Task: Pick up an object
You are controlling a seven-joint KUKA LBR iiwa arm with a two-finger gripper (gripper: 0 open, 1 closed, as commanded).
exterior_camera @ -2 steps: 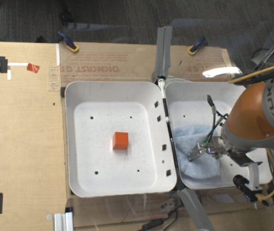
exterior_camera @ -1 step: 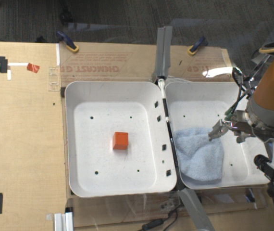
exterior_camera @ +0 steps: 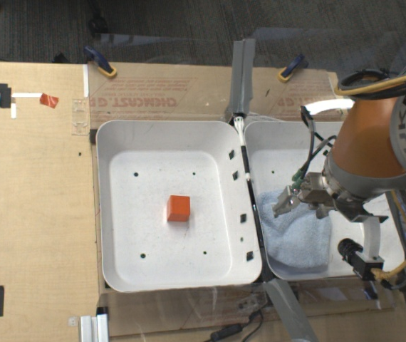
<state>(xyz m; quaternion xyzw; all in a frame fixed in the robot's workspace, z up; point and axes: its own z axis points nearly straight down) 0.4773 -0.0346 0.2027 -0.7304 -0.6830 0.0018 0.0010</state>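
Note:
A small orange-red cube (exterior_camera: 179,209) lies near the middle of the left white bin (exterior_camera: 117,191). A pale blue-grey cloth (exterior_camera: 299,237) is bunched in the near part of the right bin (exterior_camera: 274,141). My gripper (exterior_camera: 286,203) hangs low over the cloth's left upper edge, close to the wall between the two bins. The arm's orange band and grey wrist cover the right half of that bin. I see nothing held in the gripper.
A grey divider post (exterior_camera: 242,77) rises between the bins at the back. Cardboard (exterior_camera: 167,91) lies behind the bins, pinned by clamps. A wooden board (exterior_camera: 28,205) spreads to the left. Cables and a black fitting (exterior_camera: 360,258) hang off the wrist at the near right.

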